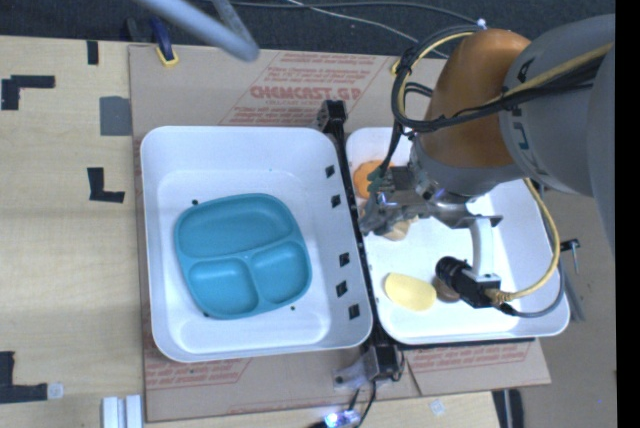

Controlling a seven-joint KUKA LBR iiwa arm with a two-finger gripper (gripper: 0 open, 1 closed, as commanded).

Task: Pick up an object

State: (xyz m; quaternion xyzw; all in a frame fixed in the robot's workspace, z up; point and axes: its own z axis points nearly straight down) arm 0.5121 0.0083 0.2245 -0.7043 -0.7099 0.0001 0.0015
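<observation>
A wooden tabletop carries two white bins. In the right bin the tool hangs low; its state I cannot tell. A yellow lemon-like object, just below it, looks light, smooth and firm; grip across its narrow middle.

Glossy blue plastic tray; smooth white plastic bins.

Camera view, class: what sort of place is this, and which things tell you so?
Probably a robotics lab test bench. A grey and orange arm reaches into two white bins set on cardboard, with a blue divided tray and a yellow object as practice items.
</observation>
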